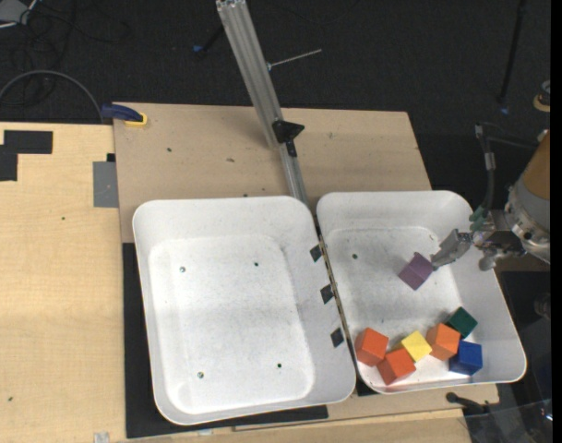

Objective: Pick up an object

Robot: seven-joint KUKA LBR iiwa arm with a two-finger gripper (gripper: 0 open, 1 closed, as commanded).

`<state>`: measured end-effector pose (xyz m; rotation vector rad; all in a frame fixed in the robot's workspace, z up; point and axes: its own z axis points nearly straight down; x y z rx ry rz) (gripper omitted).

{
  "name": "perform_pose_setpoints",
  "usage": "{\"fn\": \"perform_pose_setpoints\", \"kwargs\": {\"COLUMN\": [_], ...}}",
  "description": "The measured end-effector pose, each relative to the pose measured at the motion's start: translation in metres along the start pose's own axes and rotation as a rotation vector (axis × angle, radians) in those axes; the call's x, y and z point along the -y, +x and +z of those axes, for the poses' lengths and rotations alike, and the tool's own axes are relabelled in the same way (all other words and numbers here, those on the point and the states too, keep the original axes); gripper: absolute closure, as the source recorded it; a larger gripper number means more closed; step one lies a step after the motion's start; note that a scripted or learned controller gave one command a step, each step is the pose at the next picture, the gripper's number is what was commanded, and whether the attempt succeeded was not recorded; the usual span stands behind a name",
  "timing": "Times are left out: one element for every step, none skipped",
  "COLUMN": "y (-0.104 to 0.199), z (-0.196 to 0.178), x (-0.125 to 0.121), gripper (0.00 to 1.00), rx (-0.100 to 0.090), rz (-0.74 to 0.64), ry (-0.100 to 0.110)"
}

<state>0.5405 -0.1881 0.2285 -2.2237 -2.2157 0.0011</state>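
- gripper (449, 248) at right bin's (391, 203) right side; open or closed: can't tell
- small purple cube (415, 270) just beside its tip, alone mid-bin
- judged light, rigid, smooth: pinch opposite flat faces
- other coloured blocks (419, 347) clustered along near wall
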Motion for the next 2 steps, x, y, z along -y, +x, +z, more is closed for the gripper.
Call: {"fn": "perform_pose_setpoints", "kwargs": {"y": [0.0,-0.02], "z": [0.0,0.102], "x": [0.0,0.036], "gripper": [0.0,0.0], "rx": [0.0,-0.001], "rz": [0.001,-0.001], "ry": [0.0,0.008]}}
